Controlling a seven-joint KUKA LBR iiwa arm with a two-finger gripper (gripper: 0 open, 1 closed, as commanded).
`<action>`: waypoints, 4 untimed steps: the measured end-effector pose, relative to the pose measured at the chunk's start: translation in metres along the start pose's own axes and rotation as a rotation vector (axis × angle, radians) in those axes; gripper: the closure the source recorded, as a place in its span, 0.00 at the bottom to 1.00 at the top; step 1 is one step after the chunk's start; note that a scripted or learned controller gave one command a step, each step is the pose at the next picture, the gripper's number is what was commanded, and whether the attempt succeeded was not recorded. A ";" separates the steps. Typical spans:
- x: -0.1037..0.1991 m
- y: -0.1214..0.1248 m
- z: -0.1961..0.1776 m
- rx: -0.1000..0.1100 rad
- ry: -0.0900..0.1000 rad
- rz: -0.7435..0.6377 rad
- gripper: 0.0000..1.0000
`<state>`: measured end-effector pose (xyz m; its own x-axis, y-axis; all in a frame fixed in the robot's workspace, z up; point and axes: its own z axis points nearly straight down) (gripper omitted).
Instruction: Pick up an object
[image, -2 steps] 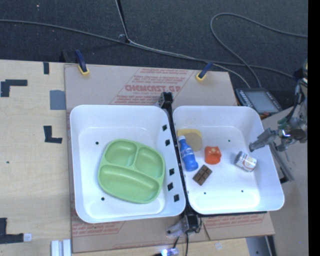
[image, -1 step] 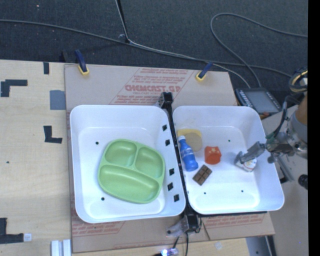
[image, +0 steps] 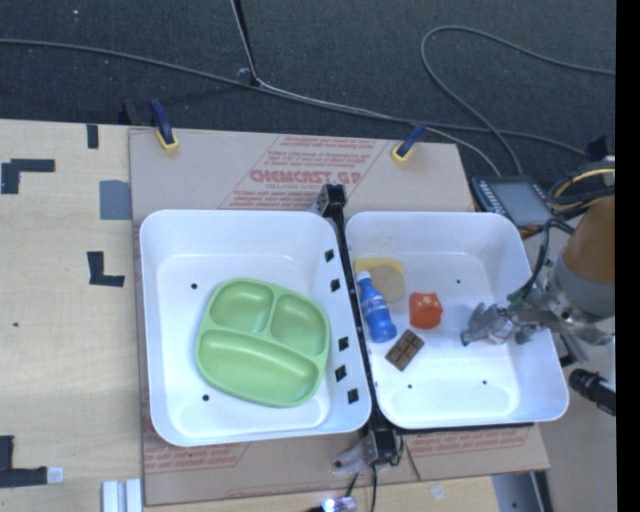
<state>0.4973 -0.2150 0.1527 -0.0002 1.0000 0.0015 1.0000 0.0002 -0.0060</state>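
White bins (image: 160, 300) sat on cardboard; the gripper (image: 478, 328), fingers' spread unclear, neared the small, rigid red block (image: 426, 309), graspable across its sides.

- Both bins: left bin (image: 160, 300) & right bin (image: 500, 240), white plastic, smooth, slight sheen
- Green tray (image: 262, 342): plastic, smooth, semi-gloss
- Blue bottle (image: 376, 310): glossy plastic
- Brown block (image: 405, 350) at the bottle's 5 o'clock: matt, ridged
- Board (image: 300, 170) under bins: matt cardboard, printed
- Gripper (image: 487, 325): grey metal look, dull
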 end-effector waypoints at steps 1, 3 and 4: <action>0.004 -0.002 0.044 0.000 0.000 -0.001 0.00; 0.004 -0.003 -0.011 -0.008 -0.003 -0.001 1.00; 0.003 0.000 -0.074 -0.012 -0.004 -0.002 1.00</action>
<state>0.4975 -0.2123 0.2270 -0.0020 1.0000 -0.0027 1.0000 0.0020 0.0055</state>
